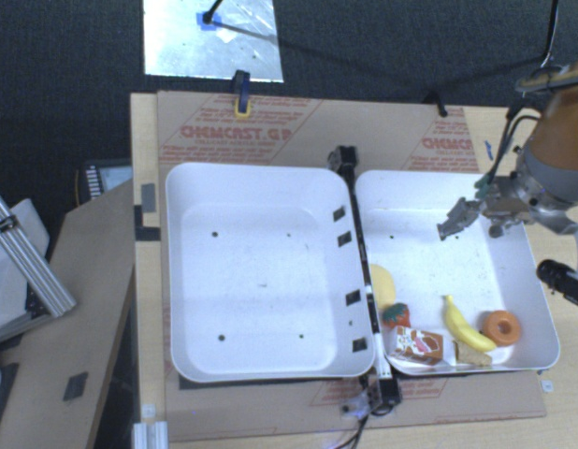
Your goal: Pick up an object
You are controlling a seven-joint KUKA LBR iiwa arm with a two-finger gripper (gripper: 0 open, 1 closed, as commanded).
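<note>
1. The tabletop [111, 251] carries two shallow white bins set side by side, their inner rims touching along a dark clipped seam down the middle.
2. The left bin [177, 251] has a bare floor out to all four walls.
3. The right bin [532, 344] holds all the objects, bunched against its near wall.
4. A banana [463, 324] lies on a slant near the near wall, with an orange ring [501, 327] just beside it, close to the near right corner.
5. A small printed packet [418, 345] lies against the near wall, touching or nearly touching the banana's lower end.
6. A pale yellow round object [382, 284] sits tight against the inner wall, with a small red object [396, 314] just below it.
7. The gripper [455, 221] hangs over the far half of the right bin, well apart from the objects, reaching in from the right rim.
8. Nothing is seen between the jaws; whether they are spread or pressed together cannot be told from this angle.
9. The bin floor beneath and left of the gripper is open white surface up to the far wall and the inner wall.
10. The arm [556, 148] crosses the right bin's outer rim near the far right corner.
</note>
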